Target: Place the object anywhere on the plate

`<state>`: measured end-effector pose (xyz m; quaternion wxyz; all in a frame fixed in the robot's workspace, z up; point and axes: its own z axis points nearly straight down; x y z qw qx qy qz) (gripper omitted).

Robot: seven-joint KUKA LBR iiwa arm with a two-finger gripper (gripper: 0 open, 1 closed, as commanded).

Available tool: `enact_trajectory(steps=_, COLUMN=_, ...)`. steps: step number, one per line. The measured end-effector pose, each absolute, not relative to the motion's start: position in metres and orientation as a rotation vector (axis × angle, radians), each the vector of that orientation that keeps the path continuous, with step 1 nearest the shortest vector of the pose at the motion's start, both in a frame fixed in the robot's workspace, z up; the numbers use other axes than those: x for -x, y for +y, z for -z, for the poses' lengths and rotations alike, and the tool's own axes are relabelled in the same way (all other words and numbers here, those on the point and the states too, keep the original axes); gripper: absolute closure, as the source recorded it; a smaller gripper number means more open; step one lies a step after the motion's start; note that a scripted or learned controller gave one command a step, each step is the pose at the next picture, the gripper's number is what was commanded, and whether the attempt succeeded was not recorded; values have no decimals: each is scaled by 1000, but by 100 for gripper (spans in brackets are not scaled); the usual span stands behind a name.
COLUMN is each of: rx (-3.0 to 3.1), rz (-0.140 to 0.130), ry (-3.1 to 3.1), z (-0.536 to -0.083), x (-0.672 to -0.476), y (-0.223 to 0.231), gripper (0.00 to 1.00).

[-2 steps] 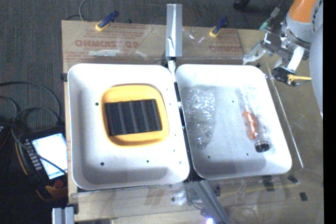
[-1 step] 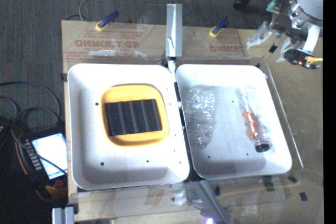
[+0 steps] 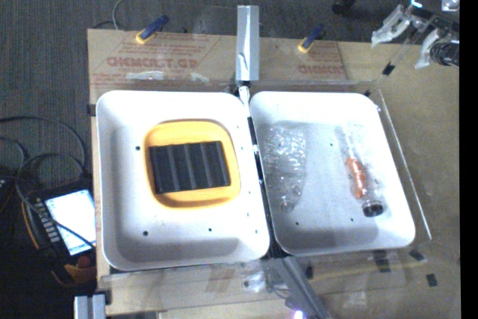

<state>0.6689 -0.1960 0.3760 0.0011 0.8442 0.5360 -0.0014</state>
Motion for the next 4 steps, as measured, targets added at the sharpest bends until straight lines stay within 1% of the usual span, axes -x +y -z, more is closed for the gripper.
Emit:
enact_trajectory(steps=1, rx=-2590, rz=5, ry=1771, z=-416, x=-669, y=-214, gripper=0)
enact_trajectory(steps=2, rx=-2467, rz=4, ry=1939, z=-430, x=-669, y=-196, gripper=0)
enact_trajectory(steps=3, rx=-2477, rz=4, ry=1928, z=-434, x=-669, y=-217, gripper=0)
enact_trajectory(steps=4, rx=-2475, rz=5, ry=1933, z=-434, x=-669, y=-210, gripper=0)
